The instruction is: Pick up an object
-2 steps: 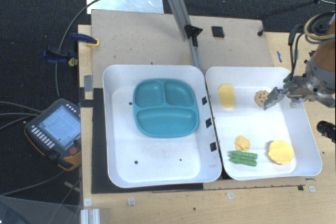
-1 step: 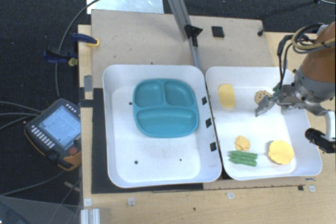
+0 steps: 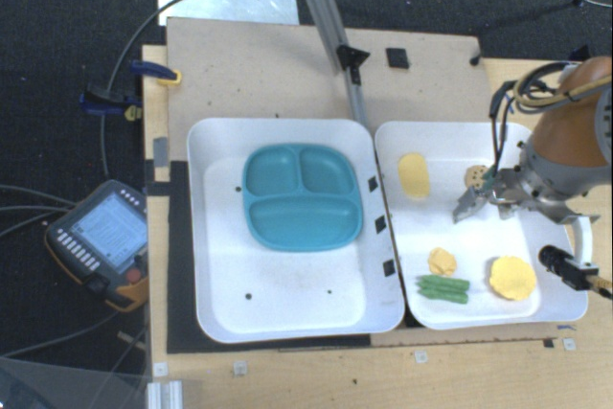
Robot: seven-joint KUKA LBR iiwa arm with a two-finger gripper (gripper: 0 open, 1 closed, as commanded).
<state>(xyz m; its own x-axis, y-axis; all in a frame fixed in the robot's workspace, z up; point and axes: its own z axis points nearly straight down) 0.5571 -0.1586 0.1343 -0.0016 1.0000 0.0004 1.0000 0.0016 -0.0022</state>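
Camera view, looking down: I've got two white bins side by side. Left bin [image 3: 220, 302] holds a teal divided plate [image 3: 303, 196], sitting toward the bin's upper half. Right bin [image 3: 402, 225] has the pickable stuff: a pale yellow oval piece [image 3: 414, 175] upper left, a small brown cookie [image 3: 476, 175] to its right, a small yellow lump [image 3: 442, 261] lower down, green beans [image 3: 443, 288] just below that lump, and a round yellow piece [image 3: 512, 278] at lower right. My arm comes in from the right w/ the orange band visible. Gripper [image 3: 476, 201] sits low over the right bin, just below the cookie, fingers spread apart, nothing between them. A teach pendant [image 3: 101, 239] lies on the floor, left of the bench.
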